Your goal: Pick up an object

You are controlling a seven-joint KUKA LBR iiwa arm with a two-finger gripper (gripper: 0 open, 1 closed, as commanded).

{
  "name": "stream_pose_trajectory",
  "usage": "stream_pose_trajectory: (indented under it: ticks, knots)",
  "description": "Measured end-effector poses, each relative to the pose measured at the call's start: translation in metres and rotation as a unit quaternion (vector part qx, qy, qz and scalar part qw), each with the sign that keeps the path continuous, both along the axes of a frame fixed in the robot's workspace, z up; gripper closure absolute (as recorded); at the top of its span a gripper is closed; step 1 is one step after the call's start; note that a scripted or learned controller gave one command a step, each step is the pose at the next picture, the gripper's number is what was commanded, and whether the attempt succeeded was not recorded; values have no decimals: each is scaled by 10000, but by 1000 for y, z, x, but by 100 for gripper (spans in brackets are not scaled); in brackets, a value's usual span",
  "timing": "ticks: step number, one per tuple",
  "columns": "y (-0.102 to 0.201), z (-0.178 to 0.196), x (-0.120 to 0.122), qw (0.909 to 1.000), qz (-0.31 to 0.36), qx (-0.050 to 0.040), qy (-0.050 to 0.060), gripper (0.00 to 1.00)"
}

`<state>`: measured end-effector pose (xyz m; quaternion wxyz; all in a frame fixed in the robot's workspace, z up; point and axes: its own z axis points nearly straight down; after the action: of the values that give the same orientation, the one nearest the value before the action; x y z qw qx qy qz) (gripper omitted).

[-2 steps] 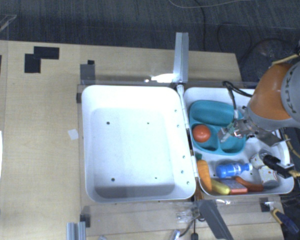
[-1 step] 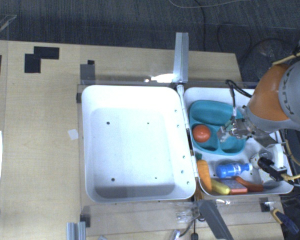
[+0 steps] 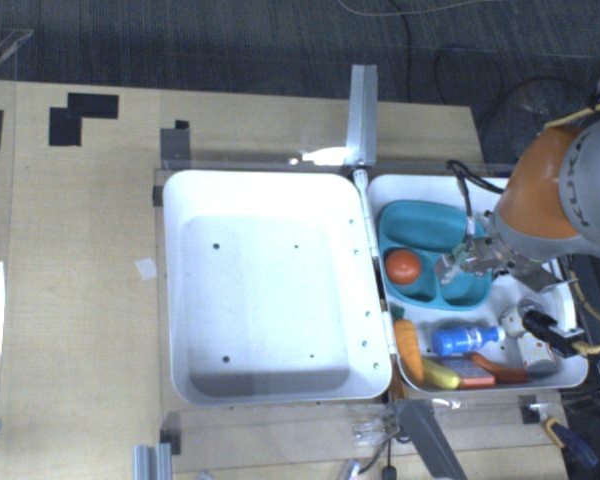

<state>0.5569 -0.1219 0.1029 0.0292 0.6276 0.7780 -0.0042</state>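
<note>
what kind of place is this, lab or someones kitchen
Most likely a robotics lab, not a kitchen: a grey arm with an orange band reaches over two white bins on a wooden bench, with loose cable on carpet.

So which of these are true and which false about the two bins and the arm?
1. The objects lie in the right bin. True.
2. The orange ball sits in the left bin. False: it rests on the teal tray in the right bin.
3. The gripper is over the teal tray. True.
4. The blue bottle lies on the bench outside the bins. False: it lies in the right bin.
</note>
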Motion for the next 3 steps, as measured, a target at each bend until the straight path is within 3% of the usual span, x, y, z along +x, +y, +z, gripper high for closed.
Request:
stream_pose_trajectory:
  ticks: [1,2,3]
  knots:
    - [3,0,-25,9999,-151,21,-71,0]
    - [-2,-1,22,9972,-727,117,160,0]
    - [4,-1,9,9966,-826,20,-43,0]
